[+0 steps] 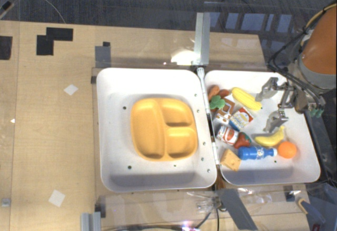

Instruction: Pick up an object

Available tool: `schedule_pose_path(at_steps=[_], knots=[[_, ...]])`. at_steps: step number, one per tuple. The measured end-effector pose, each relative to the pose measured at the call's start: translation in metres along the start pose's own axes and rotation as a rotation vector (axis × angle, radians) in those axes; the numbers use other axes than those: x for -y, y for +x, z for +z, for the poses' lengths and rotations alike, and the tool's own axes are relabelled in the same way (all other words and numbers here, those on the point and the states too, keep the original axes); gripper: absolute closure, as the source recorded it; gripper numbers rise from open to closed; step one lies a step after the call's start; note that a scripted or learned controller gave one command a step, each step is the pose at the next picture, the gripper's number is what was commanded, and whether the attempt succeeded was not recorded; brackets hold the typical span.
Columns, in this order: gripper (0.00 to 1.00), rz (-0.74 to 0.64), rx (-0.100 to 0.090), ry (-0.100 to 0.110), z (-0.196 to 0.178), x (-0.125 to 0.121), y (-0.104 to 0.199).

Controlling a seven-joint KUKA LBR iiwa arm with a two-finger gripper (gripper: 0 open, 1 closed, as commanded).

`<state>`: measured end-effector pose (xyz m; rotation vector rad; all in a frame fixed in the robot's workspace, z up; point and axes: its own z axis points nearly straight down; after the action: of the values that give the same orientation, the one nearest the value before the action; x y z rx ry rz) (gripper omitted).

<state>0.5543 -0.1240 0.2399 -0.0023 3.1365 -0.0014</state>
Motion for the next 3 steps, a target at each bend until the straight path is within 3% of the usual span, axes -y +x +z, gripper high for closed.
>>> schedule_pose_path(at_steps=[1,2,3], knots=[[0.00,0.393,-0.007,0.000,0.113,0.083,0.019],[0.00,0.633,0.001,0.000,0.154,0.057,-0.100],[0.00,0.807,0.008,-0.001,0.072,0.066,-0.100]])
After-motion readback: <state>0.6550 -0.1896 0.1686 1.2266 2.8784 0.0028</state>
